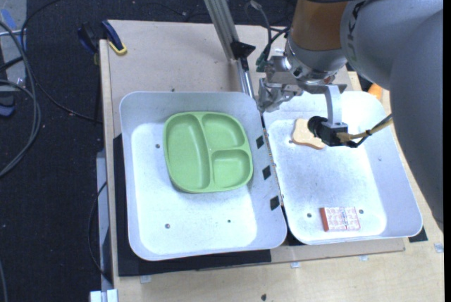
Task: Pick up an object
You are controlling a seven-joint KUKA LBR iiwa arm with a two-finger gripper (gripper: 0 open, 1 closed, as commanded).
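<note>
A tan, bread-like piece [304, 134] lies at the back left of the right bin [380, 174], partly covered by the robot's wrist hardware. A small red and pink packet [340, 219] lies near that bin's front edge. My gripper [275, 98] hangs over the back left corner of the right bin, close to the divide between the bins and just left of the tan piece. Nothing shows between its tips.
A green divided plate [208, 151] fills the middle of the left bin [148, 223]. A slanted metal rail [220, 8] runs down to the bins' back edge beside the gripper. The large grey arm covers the right bin's back right.
</note>
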